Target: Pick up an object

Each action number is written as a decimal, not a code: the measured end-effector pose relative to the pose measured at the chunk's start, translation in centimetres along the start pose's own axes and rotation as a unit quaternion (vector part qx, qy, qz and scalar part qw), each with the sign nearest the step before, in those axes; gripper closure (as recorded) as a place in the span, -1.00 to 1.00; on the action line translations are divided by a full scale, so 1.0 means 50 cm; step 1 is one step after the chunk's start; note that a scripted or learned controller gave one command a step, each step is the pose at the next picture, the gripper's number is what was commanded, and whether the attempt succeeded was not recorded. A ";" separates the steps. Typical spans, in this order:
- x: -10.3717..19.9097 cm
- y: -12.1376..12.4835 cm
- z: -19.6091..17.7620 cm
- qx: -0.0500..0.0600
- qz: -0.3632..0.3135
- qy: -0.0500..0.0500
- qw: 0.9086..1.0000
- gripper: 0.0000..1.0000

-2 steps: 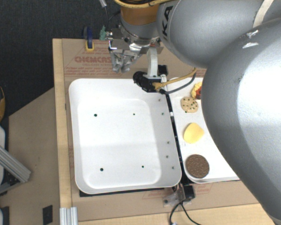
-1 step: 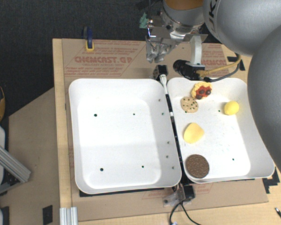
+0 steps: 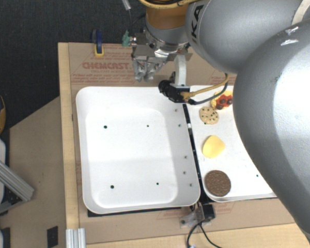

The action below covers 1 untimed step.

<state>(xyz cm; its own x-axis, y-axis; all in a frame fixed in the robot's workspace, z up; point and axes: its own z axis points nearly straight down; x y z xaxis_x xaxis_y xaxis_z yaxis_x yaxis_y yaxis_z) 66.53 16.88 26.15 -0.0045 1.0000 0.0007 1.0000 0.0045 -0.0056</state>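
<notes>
While my arm (image 3: 258,50) reaches in from the right, the gripper (image 3: 147,71) sits over the brown board (image 3: 113,66) just past the far edge of the left bin (image 3: 126,149), near that bin's far right corner. I see nothing between the fingers; they point down at the board with a narrow gap, so I read the hand as slightly open and holding nothing. A black fitting with a yellow cable (image 3: 209,92) hangs just beside it, over the divide where the two bins meet.

Right bin (image 3: 237,190), partly hidden under the arm: a chocolate-chip cookie (image 3: 208,115) near the far edge, with a small red and dark item (image 3: 225,101) just beyond it, too small to identify. A yellow piece (image 3: 213,146) lies mid-bin near the left edge, and a dark brown round cookie (image 3: 217,183) sits at the near left corner. All of them are well apart from the gripper. A blue and yellow clamp (image 3: 98,43) grips the board's far edge, toward the left corner.
</notes>
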 end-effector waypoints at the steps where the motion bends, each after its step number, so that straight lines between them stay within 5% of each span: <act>1: -0.072 -0.032 -0.084 -0.004 0.004 0.000 1.000 1.00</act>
<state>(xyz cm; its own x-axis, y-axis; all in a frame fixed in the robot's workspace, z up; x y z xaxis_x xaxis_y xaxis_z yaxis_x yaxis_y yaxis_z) 64.97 13.27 30.36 0.0027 1.0000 0.0000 1.0000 -0.0027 0.0030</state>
